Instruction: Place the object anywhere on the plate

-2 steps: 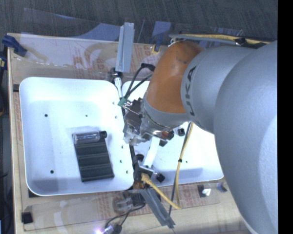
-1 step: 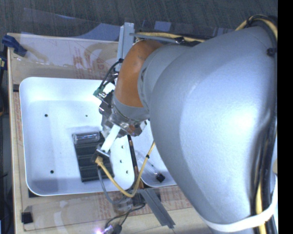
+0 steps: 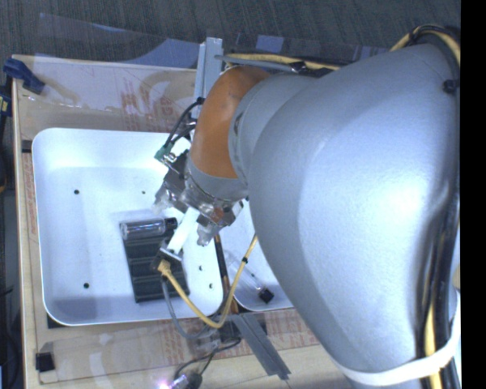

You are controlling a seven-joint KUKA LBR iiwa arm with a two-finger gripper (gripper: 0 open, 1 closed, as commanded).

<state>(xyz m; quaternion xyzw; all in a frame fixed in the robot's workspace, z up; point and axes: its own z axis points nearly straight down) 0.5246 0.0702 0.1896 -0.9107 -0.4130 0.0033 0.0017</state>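
Note:
My gripper hangs low over the right half of the left white bin, close to its floor. The grey arm with its orange band hides most of the right bin. Under the arm a curved sliver of a white plate shows in the right bin. On that sliver lies a small dark thing; what it is I cannot tell. Nothing shows between the gripper's fingers, which the wrist hides.
The left bin's floor to the left of the gripper is bare white with a few small dark dots. A metal divider runs between the bins at the front. The wooden bench edge lies in front.

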